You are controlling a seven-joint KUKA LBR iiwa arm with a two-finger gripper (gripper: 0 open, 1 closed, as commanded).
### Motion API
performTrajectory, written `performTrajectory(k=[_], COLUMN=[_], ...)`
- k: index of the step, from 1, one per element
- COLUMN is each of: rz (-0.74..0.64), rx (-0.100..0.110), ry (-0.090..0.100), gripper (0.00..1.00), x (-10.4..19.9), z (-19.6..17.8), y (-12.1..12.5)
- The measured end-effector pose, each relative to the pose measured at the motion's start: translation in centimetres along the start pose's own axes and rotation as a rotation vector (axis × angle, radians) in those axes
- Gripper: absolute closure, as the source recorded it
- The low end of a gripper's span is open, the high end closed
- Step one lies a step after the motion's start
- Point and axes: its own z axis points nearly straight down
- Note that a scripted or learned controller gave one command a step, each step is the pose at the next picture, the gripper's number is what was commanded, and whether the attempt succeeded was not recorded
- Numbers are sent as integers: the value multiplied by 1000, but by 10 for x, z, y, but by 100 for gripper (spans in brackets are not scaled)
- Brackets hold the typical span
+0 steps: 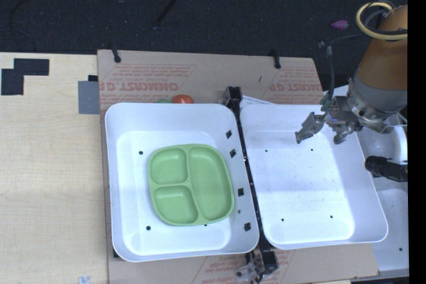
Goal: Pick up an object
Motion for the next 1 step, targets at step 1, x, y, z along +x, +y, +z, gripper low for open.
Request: performTrajectory(k=[1], rz=[-1], rx=[-12], ry=[-2], gripper=[0], x=[0], z=[-6], y=[2])
